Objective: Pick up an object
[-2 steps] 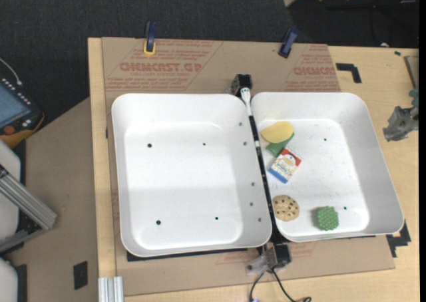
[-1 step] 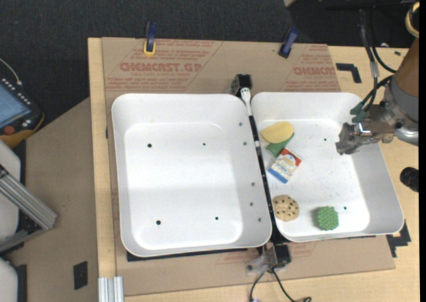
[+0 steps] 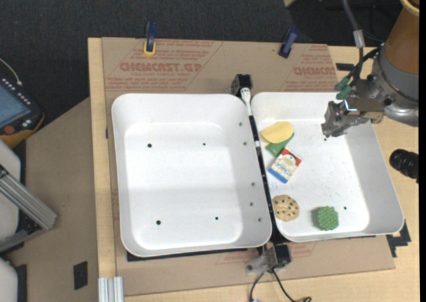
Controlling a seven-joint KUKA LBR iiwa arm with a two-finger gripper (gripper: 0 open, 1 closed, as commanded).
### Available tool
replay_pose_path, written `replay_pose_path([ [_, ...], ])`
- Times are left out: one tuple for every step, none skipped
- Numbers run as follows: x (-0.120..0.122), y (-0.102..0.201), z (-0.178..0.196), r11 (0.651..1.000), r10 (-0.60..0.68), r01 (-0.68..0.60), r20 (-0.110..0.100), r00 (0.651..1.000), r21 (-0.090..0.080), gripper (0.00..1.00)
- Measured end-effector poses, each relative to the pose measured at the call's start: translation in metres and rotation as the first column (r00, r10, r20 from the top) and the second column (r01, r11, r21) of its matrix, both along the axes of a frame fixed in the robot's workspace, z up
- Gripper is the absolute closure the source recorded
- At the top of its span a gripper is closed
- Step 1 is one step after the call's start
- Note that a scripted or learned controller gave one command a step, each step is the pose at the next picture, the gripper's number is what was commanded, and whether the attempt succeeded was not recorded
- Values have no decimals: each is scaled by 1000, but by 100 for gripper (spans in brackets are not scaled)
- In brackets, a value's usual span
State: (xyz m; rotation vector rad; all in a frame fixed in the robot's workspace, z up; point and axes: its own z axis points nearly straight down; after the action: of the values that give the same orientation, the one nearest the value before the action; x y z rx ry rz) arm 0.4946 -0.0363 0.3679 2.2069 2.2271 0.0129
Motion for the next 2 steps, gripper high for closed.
replay_pose_path([
  [22,59,26,1000,-1,1,-3,1000,0,100],
  [-16,132,93,1000,1,-1,-1,1000,3,100],
])
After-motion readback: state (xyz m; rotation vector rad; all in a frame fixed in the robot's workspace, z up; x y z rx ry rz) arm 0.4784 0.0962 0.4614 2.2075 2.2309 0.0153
